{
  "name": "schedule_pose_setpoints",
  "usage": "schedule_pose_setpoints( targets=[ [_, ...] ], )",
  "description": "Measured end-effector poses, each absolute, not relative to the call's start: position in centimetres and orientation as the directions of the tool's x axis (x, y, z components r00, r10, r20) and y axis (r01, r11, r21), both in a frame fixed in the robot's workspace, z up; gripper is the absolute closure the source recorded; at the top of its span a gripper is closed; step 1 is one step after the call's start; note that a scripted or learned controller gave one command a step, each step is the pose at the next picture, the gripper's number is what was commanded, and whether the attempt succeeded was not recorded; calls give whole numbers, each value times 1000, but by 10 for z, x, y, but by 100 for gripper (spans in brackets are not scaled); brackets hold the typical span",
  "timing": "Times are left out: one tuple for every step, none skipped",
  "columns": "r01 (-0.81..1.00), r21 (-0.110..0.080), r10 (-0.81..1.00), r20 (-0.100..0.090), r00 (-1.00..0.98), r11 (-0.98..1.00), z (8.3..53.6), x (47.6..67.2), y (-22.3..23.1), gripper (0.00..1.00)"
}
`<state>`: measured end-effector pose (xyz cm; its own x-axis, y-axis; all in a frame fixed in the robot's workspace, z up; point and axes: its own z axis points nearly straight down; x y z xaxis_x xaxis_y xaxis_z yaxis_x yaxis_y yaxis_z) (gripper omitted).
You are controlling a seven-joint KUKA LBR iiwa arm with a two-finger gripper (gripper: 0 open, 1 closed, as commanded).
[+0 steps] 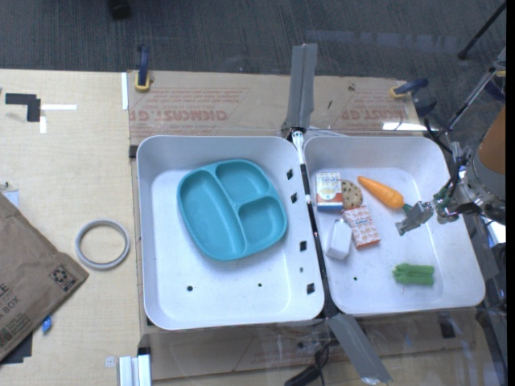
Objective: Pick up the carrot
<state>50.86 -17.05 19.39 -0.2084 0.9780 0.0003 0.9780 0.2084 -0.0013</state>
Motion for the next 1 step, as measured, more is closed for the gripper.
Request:
schedule_pose_setpoints(
  targets=[
    [879,1,879,-1,-477,477,111,571,-218,0]
  ],
)
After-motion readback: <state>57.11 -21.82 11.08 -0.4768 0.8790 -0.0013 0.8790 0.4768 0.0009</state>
